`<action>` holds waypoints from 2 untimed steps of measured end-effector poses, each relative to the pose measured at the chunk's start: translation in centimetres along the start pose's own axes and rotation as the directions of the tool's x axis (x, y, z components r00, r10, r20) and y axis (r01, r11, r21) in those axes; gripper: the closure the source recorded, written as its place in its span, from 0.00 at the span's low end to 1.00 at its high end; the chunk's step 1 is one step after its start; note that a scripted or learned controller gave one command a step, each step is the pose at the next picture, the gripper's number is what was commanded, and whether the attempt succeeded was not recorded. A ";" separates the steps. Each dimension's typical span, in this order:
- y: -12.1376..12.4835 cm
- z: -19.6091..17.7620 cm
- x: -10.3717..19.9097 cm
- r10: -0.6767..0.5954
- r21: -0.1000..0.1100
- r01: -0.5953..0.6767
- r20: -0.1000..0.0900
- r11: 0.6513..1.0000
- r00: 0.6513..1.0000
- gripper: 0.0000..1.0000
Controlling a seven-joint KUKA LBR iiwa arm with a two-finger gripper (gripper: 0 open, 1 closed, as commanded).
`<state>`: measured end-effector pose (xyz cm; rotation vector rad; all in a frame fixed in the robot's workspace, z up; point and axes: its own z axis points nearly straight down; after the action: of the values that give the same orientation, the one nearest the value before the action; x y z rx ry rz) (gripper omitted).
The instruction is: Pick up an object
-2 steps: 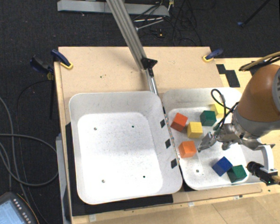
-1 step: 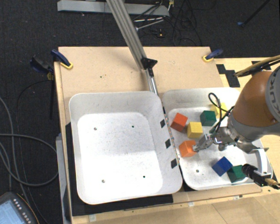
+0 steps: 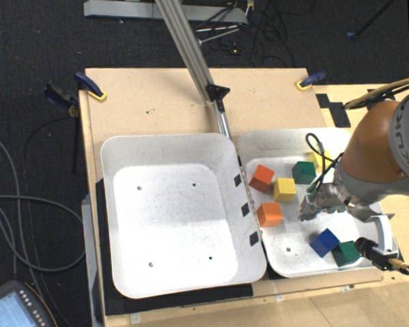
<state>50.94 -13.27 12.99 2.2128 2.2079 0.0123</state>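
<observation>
The right bin (image 3: 286,260) holds several blocks. Two orange cubes (image 3: 262,177) (image 3: 269,214) lie near its left wall, with a yellow cube (image 3: 284,189) between them to the right. A dark green cube (image 3: 303,171) sits further back beside a yellow piece (image 3: 318,159). A blue cube (image 3: 324,242) and a green cube (image 3: 346,253) rest near the front. My gripper (image 3: 311,210) hangs low over the bin's middle, just right of the yellow cube and above the blue one. The arm's wrist hides its fingers.
The left bin (image 3: 124,198) stands beside the right one, with black clips along their shared wall. A metal pole (image 3: 188,44) slants in from the back. Clamps sit at the bench's far corners. Cables lie on the dark floor at left.
</observation>
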 end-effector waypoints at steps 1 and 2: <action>-0.3 -5.2 0.8 -0.006 0.011 0.006 -0.004 1.000 1.000 1.00; 0.0 -10.5 0.8 -0.006 0.009 0.006 -0.003 1.000 1.000 1.00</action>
<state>50.76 -12.43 23.47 2.2126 2.2209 0.0056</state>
